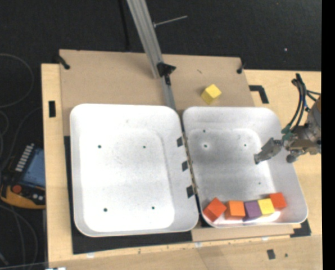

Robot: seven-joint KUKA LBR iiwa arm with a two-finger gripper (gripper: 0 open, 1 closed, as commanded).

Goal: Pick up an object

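My gripper [276,155] reaches in from the right edge and hangs over the right side of the right bin [229,122]. Its fingers stand open, with nothing between them. A row of small blocks lies along this bin's front wall: a red-orange block [215,208], an orange block [235,208], a purple block [252,209], a yellow block [266,207] and a red block [277,201]. The gripper is well behind that row, above bare bin floor.
The left bin [125,167] sits beside the right one. A lone yellow cube [211,93] rests on the brown board behind the right bin. A slanted metal post [148,32] rises from the board's back middle. Cables trail near the arm at the right.
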